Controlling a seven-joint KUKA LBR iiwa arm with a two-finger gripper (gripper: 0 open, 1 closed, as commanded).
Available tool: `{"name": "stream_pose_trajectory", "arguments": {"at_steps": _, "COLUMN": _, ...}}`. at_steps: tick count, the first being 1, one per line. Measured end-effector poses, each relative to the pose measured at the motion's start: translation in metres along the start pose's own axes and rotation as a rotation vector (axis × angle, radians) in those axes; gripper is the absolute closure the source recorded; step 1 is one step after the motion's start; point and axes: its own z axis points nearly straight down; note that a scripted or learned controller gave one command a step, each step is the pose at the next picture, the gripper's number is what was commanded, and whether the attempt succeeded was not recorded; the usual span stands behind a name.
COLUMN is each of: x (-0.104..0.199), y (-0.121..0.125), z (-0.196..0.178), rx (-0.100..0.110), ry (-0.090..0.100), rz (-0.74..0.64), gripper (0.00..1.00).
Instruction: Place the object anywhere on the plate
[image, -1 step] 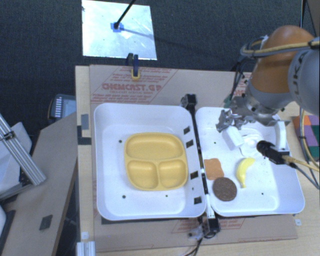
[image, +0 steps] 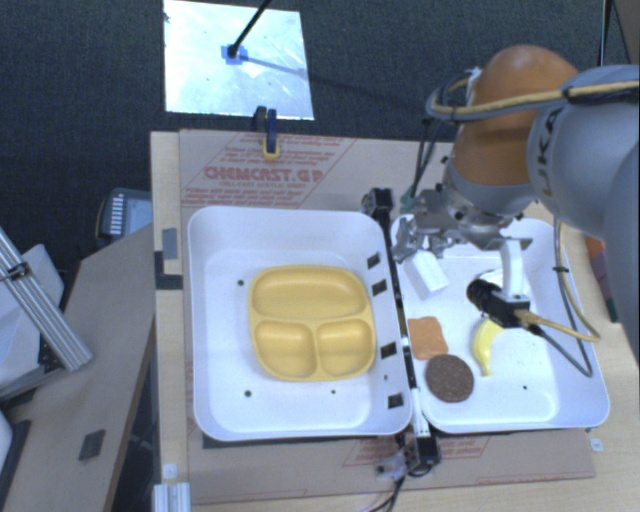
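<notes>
A yellow plate (image: 305, 320) with three compartments lies in the middle of the left bin (image: 220, 330), with nothing on it. My gripper (image: 412, 243) hangs over the upper left corner of the right bin (image: 560, 395), close to the divider between the bins. A small white block (image: 428, 272) sits right below the gripper; whether it is held is unclear. An orange-brown square slice (image: 428, 337), a round brown cookie (image: 450, 378) and a small yellow banana (image: 484, 346) lie in the right bin's lower left part.
The divider wall (image: 392, 300) with black clips runs between the bins. Cardboard (image: 265, 175) lies under both bins. A yellow clamp (image: 270, 135) stands at the back edge. The arm's orange and grey body (image: 520, 110) looms over the right bin's far side.
</notes>
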Motion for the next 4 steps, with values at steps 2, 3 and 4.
{"name": "stream_pose_trajectory", "arguments": {"at_steps": 2, "x": 0.099, "y": -0.004, "z": 0.031, "rx": 0.002, "ry": 0.0, "rz": 0.001, "gripper": 1.0}}
{"name": "stream_pose_trajectory", "arguments": {"at_steps": 3, "x": 0.126, "y": -0.001, "z": 0.02, "rx": 0.0, "ry": -0.001, "rz": 0.004, "gripper": 1.0}}
{"name": "stream_pose_trajectory", "arguments": {"at_steps": 4, "x": 0.136, "y": -0.001, "z": 0.032, "rx": 0.002, "ry": -0.002, "rz": 0.004, "gripper": 1.0}}
